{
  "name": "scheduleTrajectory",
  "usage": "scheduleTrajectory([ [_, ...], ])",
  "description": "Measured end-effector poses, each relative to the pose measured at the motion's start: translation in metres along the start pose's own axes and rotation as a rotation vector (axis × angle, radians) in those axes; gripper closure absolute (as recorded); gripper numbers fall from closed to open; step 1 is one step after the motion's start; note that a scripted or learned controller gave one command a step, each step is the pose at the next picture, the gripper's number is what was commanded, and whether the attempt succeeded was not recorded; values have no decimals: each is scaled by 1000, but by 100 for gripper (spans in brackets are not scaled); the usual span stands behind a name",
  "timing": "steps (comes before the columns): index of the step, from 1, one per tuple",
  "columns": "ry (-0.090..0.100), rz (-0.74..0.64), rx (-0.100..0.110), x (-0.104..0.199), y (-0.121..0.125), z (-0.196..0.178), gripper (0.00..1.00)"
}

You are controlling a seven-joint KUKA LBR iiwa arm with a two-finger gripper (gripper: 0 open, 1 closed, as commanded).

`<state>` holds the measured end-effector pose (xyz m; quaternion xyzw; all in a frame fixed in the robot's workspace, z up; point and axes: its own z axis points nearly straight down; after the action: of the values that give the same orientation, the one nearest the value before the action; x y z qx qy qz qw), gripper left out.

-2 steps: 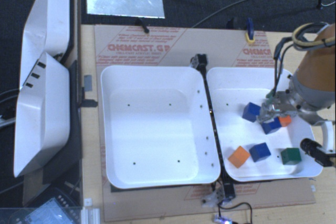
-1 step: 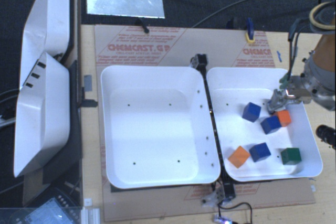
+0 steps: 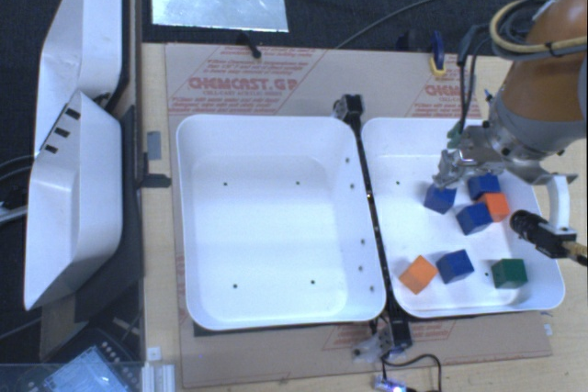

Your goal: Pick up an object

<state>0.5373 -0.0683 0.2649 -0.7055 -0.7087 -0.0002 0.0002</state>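
The right bin (image 3: pixel 395 197) holds several small blocks. A blue block (image 3: pixel 440 197) lies just below my gripper (image 3: pixel 454 166), which hangs low over the bin's upper middle. Another blue block (image 3: pixel 482 185) sits beside the gripper's right, touching an orange block (image 3: pixel 497 206) and a third blue block (image 3: pixel 474 217). Nearer the front lie an orange block (image 3: pixel 419 274), a blue block (image 3: pixel 455 265) and a green block (image 3: pixel 508 272). I see nothing held in the gripper.
The left bin (image 3: pixel 197 151) stands next to the right one, with a black divider (image 3: pixel 367 197) between them. A black cylindrical part (image 3: pixel 542 234) juts over the right bin's right rim. The arm's orange band (image 3: pixel 551 60) looms above the bin's back right.
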Motion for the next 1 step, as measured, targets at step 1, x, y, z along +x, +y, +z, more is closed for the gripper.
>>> scheduleTrajectory([
  [1, 0, 0, 0, 50, 31, 4, 100],
])
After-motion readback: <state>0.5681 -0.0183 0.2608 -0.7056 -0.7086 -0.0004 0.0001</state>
